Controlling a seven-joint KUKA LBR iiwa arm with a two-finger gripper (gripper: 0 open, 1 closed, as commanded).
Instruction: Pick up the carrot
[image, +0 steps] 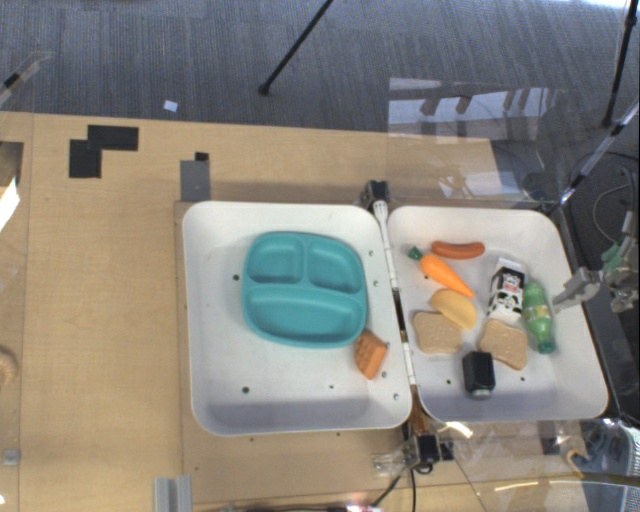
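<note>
Starting from the left bin (200, 300): teal divided plate (303, 286) in the middle, small orange block (370, 354) at its 4 o'clock. In the right bin (560, 240), the carrot (446, 274) lies at about 10 o'clock, just below the sausage (457, 250). Looks like light, stiff, slick toy plastic, so I'd pinch across the thick middle. Gripper (578, 289) sits at 3 o'clock by the rim; can't tell its finger state.

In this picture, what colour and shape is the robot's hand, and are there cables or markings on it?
The hand, at the right bin's right rim, is pale grey and metallic-looking: a narrow, angular piece that tapers toward the bin. Behind it sits a darker grey block, too blurred for markings. Thin dark cables curve nearby; I cannot tell if they belong to the arm.
</note>
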